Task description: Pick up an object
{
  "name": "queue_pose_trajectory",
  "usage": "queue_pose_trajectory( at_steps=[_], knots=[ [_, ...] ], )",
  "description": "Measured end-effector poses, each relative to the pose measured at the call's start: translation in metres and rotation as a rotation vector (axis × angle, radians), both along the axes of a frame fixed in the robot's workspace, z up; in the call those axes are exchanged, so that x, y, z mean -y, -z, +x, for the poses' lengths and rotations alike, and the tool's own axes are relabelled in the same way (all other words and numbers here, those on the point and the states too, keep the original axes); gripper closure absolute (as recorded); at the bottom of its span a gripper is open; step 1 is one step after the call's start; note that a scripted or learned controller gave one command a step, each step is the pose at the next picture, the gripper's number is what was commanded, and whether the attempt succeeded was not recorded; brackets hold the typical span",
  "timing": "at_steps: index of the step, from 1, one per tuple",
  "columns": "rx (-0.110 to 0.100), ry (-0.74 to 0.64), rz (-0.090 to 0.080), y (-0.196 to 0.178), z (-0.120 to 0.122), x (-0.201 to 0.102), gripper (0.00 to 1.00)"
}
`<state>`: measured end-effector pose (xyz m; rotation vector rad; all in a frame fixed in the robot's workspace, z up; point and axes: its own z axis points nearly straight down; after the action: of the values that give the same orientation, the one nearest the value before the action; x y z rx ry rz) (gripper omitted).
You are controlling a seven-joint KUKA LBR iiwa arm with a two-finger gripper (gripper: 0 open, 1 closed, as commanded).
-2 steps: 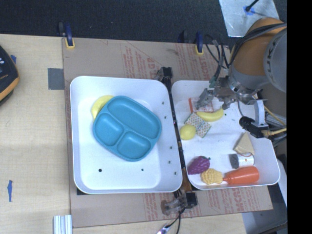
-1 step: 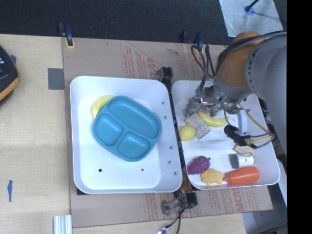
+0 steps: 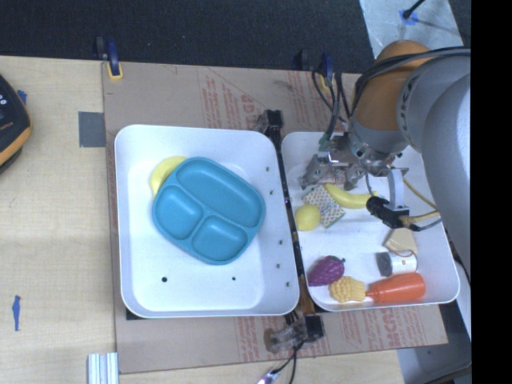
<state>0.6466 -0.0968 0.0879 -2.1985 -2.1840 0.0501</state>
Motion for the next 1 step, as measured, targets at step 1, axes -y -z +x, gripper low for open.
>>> queue_pose_trajectory(
  at_steps=[1],
  knots=[
    [0.051,-0.009,-0.008,-0.0044,0.0098,0.0293,0.0]
  ],
)
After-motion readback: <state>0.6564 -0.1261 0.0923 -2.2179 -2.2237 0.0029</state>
